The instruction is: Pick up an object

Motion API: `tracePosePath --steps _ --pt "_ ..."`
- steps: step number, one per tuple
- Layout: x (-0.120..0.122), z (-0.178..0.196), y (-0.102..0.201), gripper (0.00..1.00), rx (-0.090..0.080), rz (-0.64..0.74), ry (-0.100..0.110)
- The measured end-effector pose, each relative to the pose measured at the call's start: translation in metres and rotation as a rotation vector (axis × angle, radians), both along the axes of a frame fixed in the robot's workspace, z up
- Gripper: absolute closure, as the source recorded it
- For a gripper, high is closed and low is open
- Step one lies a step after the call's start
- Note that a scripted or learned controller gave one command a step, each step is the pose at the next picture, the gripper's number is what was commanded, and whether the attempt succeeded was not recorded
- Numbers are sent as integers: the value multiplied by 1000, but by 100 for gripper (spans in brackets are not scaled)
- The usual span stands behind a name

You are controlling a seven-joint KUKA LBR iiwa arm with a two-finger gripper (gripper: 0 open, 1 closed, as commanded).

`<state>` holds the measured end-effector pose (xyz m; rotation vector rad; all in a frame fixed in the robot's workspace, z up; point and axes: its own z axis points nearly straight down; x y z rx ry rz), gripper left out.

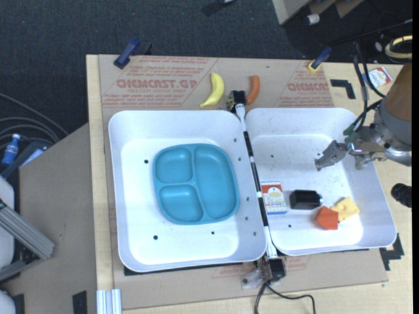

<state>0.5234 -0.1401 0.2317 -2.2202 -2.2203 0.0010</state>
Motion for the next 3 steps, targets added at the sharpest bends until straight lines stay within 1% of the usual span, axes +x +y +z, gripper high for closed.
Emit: tracePosePath --steps 1,2,3 --pt "-12 -135 8 0 1 -1 1" --pt "-11 -124 8 100 0 -1 -2" --pt "-35 18 78 100 0 1 -2"
